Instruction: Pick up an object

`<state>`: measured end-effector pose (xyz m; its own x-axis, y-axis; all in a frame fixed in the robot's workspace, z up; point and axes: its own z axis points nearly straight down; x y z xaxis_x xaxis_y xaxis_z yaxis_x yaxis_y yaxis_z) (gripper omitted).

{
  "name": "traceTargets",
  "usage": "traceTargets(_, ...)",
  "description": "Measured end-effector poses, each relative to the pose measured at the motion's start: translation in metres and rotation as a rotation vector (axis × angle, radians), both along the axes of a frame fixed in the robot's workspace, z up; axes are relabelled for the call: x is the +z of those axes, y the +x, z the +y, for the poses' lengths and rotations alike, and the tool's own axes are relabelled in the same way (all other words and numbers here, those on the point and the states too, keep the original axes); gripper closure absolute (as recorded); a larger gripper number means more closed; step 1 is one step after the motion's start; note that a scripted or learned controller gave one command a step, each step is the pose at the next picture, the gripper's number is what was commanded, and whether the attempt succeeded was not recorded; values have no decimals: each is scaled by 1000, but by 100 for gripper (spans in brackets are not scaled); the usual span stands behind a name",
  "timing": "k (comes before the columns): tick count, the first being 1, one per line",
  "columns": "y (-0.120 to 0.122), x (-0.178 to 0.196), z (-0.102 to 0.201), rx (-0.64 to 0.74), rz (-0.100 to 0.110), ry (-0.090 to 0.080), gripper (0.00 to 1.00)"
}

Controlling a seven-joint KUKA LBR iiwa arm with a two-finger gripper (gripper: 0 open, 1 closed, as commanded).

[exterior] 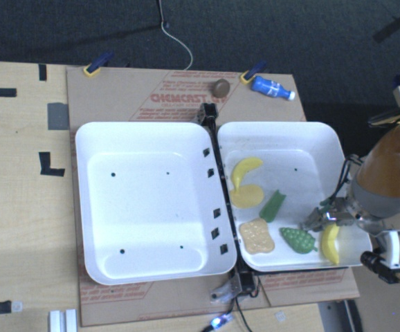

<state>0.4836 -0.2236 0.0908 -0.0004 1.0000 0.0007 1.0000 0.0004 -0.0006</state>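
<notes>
The right white bin holds several toys: a yellow banana, a pale yellow round piece, a dark green block, a tan waffle-like piece, a bumpy green piece and a small yellow piece. My gripper is low in the bin's near right corner, just above the small yellow piece and right of the bumpy green one. The wrist hides its tips. The grey arm with its orange band reaches in over the bin's right wall.
The left white bin sits beside the right one, joined by a black hinge strip. Behind the bins on the cardboard lie a blue bottle, a brown round object and two clamps.
</notes>
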Motion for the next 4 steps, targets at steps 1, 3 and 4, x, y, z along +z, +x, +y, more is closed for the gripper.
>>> traceTargets(1, 1, 84, 78, 8, -4, 1, 100)
traceTargets(3, 110, 153, 114, 12, -23, -3, 100)
traceTargets(4, 18, 106, 168, 2, 11, 3, 100)
